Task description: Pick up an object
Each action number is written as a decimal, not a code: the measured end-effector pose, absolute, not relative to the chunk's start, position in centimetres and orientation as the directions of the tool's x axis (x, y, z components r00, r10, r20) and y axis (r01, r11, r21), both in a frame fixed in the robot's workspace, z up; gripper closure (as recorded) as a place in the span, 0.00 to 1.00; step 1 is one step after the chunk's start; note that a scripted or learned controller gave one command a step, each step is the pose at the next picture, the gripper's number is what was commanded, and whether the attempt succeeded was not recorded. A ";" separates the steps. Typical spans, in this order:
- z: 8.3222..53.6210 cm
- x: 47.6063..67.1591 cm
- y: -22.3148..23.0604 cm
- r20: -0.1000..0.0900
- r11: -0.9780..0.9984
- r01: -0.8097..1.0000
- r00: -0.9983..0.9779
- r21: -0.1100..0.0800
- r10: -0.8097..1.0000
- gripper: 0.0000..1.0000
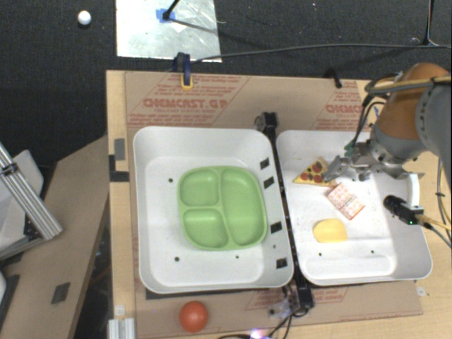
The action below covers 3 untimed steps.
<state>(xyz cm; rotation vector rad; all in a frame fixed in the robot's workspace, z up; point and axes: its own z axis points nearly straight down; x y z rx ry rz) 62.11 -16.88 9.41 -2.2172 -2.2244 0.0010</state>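
The gripper (337, 167) hovered low in the right bin (395, 263), its fingers' state impossible to tell, just beside the pizza slice (311, 174); a pink packet (345, 200) and yellow piece (330, 230) lay nearby

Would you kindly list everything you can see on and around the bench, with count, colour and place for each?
divided plate: one, green, middle of the left bin
left bin: one, white, on the bench
right bin: one, white, beside the left bin
pizza slice toy: one, orange and red, upper part of the right bin
patterned packet: one, white and red, right bin centre
yellow lump: one, right bin, below the packet
orange ball: one, bench edge below the left bin
white ball: one, dark floor, top left
foil sheet: one, silver, top
gripper: one, grey, beside the pizza slice toy
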 end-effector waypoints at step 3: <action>16.1 61.8 -16.9 -0.002 0.003 1.000 -0.003 0.006 1.000 1.00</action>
